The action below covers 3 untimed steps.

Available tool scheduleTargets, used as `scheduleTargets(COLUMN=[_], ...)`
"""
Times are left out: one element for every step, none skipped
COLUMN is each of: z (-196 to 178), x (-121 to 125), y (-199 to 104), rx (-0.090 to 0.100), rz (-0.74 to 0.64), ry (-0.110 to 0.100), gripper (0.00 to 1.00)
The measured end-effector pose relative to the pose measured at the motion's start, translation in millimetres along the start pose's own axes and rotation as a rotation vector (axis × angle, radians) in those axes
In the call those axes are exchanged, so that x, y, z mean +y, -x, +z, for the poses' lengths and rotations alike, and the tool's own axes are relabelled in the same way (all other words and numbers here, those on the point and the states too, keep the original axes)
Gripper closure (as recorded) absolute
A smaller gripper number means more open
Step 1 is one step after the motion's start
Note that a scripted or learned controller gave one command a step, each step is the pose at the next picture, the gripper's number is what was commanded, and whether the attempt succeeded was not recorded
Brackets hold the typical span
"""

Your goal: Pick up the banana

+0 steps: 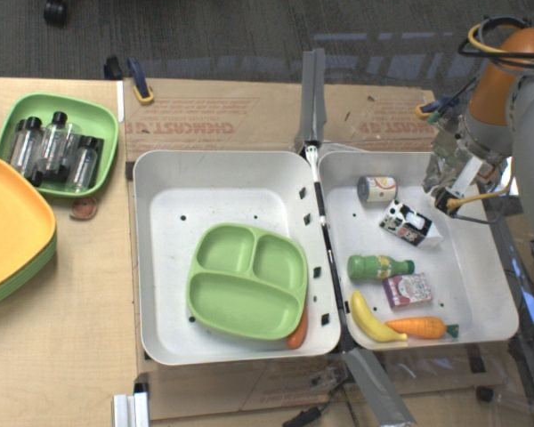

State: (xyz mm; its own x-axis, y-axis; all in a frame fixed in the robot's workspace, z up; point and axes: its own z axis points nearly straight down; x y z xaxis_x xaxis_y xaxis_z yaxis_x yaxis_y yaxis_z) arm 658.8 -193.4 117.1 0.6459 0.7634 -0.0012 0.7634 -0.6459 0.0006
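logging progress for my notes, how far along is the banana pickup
Nothing looks done yet: the curved yellow banana lies in the right white bin, at its near edge beside the orange carrot. The hand is at the bin's far right side, away from it. Reaching, grasping and lifting remain.

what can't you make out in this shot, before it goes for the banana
- Gripper: fingers too small and cluttered by cables to read.
- Orange item in the left bin: mostly hidden under the green divided plate.
- Can, pink box: labels too small.
- Banana: fully visible.
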Motion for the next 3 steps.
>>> scheduleTargets(z=[25.9, 25.7, 25.8], x=[-32.1, -28.9, -22.1], y=[8.2, 9.6, -1.1], rx=[-0.002, -0.001, -0.002], rz=[0.118, 0.303, 0.664], ry=[-0.004, -0.002, -0.002], gripper=[1.00, 1.00, 1.00])
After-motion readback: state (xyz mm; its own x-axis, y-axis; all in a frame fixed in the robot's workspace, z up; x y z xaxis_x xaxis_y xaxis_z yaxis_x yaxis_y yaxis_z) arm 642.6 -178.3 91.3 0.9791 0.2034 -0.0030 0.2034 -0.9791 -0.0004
